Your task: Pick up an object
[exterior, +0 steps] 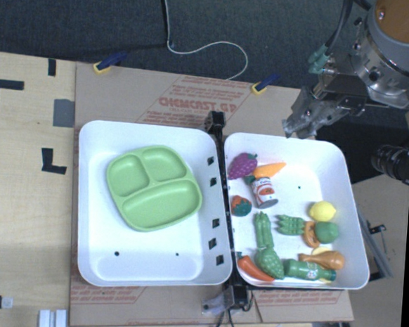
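Note:
My gripper (301, 127) hangs above the far rim of the right bin (350, 199), at its back left part, open with nothing between its fingers. The bin holds several toy foods. Purple grapes (242, 165), an orange carrot (271, 169) and a small red-and-white can (264, 192) lie nearest the gripper. Further forward are a yellow lemon (322, 211), a green lime (328, 232), a green cob (263, 229), a green bottle (310, 272) and an orange drumstick (327, 259).
The left bin (89, 242) carries a green divided plate (155, 187). A black hinge strip (218, 210) runs between the bins. The arm's grey wrist with its orange band (398, 26) stands over the back right. Cardboard (188, 101) lies under both bins.

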You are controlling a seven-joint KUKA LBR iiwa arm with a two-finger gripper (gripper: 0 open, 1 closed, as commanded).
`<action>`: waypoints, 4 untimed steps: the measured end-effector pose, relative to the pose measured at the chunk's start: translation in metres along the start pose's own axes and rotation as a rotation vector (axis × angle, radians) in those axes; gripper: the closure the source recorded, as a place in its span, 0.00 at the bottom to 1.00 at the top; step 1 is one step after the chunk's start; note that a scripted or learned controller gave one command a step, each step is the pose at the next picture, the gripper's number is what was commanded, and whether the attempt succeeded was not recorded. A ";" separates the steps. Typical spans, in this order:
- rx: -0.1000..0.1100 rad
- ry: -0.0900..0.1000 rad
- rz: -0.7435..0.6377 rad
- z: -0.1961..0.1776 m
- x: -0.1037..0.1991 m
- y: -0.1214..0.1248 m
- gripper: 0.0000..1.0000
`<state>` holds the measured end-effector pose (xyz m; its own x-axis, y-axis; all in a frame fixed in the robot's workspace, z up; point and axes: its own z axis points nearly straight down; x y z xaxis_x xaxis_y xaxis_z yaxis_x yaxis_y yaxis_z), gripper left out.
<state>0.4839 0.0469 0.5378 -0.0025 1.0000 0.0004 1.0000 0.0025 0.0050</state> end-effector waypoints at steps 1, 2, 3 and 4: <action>0.020 -0.002 0.006 0.117 -0.046 -0.002 1.00; 0.002 0.001 -0.008 0.074 0.041 0.014 1.00; 0.012 -0.001 -0.005 0.121 0.092 -0.002 1.00; 0.003 -0.002 0.006 0.087 0.033 0.000 1.00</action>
